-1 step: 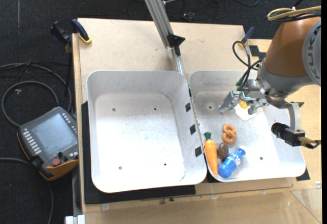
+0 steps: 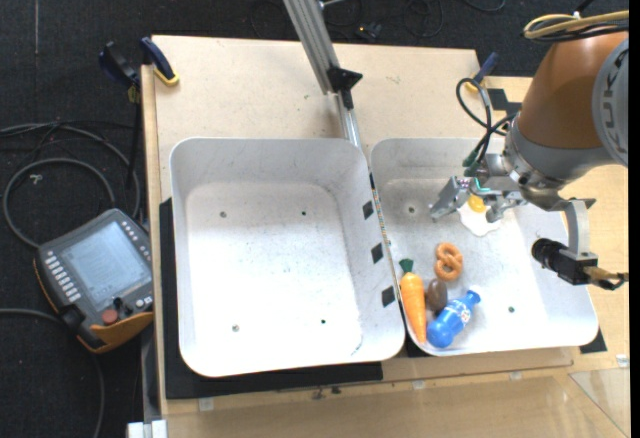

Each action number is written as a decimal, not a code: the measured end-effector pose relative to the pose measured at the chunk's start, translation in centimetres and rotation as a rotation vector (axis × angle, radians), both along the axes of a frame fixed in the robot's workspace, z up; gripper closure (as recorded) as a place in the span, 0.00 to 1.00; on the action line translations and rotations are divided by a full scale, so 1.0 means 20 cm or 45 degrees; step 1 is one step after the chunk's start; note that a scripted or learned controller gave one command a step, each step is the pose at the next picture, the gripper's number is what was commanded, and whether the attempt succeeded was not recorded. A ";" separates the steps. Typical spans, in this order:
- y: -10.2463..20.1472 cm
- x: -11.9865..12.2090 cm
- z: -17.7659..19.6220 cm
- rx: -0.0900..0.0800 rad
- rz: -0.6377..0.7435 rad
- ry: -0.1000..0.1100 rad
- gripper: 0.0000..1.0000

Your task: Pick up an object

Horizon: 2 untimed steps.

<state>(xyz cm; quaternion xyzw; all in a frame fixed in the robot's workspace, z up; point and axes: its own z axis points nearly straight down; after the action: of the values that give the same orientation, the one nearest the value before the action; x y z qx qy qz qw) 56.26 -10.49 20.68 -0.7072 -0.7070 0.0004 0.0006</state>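
My end effector (image 2: 462, 198) hangs over the right bin's (image 2: 560, 326) bare upper half; grip unclear. Orange carrot (image 2: 412, 296) hugs the left wall.

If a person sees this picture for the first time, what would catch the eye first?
Probably the grey and orange arm reaching in from the right, its end effector over the right bin. Next, the small bright cluster at that bin's near left: a carrot, a pretzel and a blue bottle. The left bin shows bare white.
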 end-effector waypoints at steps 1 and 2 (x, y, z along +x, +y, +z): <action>0.02 0.00 -0.22 0.000 0.000 0.005 0.00; 0.03 0.03 -0.53 0.001 0.000 0.006 0.00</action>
<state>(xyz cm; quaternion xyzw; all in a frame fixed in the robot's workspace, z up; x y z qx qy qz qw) 56.90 -9.94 10.16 -0.7072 -0.7070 0.0020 0.0026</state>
